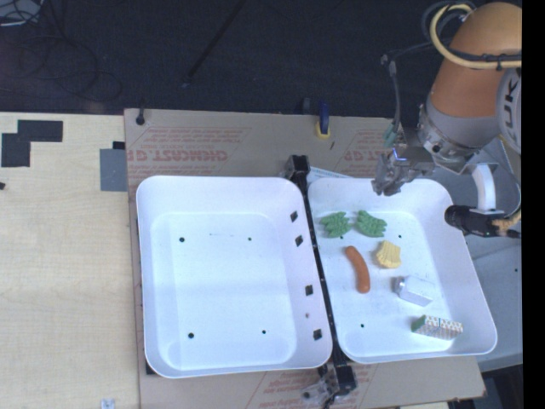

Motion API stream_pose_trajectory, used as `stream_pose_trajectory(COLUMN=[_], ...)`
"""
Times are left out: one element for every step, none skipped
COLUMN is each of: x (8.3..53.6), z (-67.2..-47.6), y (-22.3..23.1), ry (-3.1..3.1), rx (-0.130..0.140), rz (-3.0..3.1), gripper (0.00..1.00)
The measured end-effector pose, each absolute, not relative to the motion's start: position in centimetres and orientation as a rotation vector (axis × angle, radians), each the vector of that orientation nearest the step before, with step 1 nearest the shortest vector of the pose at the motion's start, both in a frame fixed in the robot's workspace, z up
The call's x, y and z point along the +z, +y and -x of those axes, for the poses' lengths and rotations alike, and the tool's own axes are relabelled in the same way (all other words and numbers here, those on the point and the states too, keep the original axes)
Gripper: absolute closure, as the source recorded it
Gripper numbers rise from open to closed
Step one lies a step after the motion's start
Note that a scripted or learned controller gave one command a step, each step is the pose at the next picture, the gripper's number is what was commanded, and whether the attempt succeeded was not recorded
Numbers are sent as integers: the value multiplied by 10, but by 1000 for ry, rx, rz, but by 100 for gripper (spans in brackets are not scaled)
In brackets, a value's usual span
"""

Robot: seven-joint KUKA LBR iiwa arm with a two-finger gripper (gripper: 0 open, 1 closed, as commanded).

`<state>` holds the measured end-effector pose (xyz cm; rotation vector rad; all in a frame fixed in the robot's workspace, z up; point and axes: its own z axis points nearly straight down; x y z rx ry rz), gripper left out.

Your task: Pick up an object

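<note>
Objects for picking, all lying in the right bin point(464, 254). Two green leafy pieces lie side by side near the far wall: the left green piece point(335, 223) and the right green piece point(370, 223), just apart from each other. Nearer the camera, an orange sausage-shaped piece point(358, 269) lies lengthwise, tilted slightly, close to the middle of the bin floor. Just to its right sits a small yellow piece point(388, 255). Farther toward the near right corner rests a grey-and-white block point(413, 291), and beyond it, close to the near wall, a flat patterned piece with a green end point(438, 326). None of these things touches another.

The hand point(390, 180) hangs over the far edge of the right bin, above and a little to the right of the green pieces, clear of every object. Nothing is seen between its fingers; whether they stand wide or narrow cannot be told from this view. The grey arm with its orange band point(481, 37) enters from the upper right.

The left bin point(157, 271) sits beside the right bin, the two joined along a black hinge strip point(308, 262). Both rest on a brown cardboard sheet point(221, 143) laid on the pale wooden table point(60, 271).
</note>
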<state>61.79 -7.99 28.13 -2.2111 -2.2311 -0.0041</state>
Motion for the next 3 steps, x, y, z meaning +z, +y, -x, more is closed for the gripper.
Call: stream_pose_trajectory(x=[265, 352, 264], z=[-555, -602, -499], y=[-180, -118, -197], ry=[-2207, -2234, -2200], rx=[11, -10, 15], rz=[2231, 2218, 2226], gripper=[100, 100, 100])
